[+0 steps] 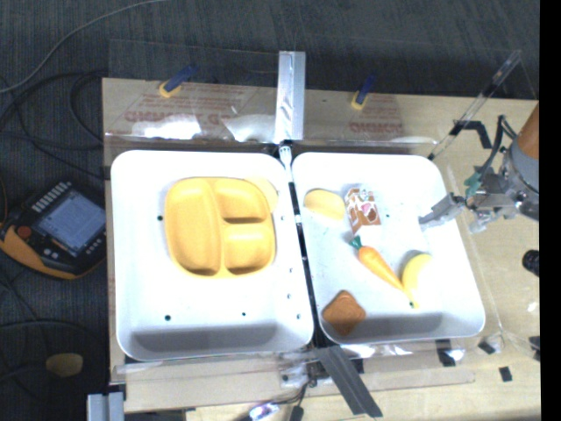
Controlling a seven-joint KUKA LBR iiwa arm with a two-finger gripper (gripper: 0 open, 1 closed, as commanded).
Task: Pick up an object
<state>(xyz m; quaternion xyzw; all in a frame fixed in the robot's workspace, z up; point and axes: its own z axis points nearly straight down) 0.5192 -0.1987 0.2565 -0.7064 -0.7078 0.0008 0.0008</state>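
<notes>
gripper (456, 207) at the right bin's (456, 261) edge
jaw state unclear; carrot (379, 267), banana (415, 273) lie apart from it.

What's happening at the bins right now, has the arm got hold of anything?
Nothing is held yet. The gripper sits over the right edge of the right bin, fingers bare. The carrot, banana, snack packet and brown piece lie in that bin. The yellow tray is in the left bin.

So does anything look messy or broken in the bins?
Nothing stands out. The yellow tray sits flat in the left bin. The carrot, banana and other toy foods lie loose but whole in the right bin.
</notes>
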